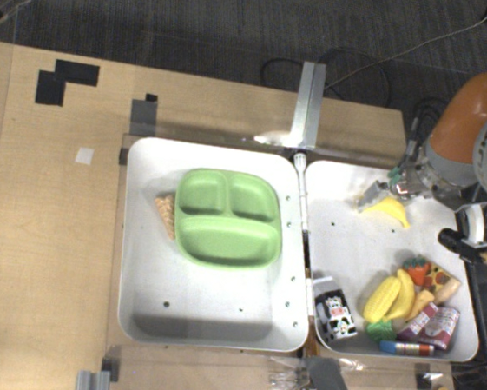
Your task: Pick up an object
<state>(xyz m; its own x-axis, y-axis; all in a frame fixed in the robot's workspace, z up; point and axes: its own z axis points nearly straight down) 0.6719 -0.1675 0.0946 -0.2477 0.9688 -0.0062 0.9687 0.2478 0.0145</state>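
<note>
The left bin (136, 291) holds a divided tray (226, 217) lying over a flat item (165, 214) at its left edge. The right bin (343, 245) holds a wedge (388, 210) at the back and a toy pile (410, 305) in its front right corner, a small box (335, 312) front left.

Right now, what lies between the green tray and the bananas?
In the camera view, the bins' shared rims, then bare white floor of the right bin, lie between the green tray and the bananas.

Tan thing (165, 214) (half under plate (228, 217))
</note>
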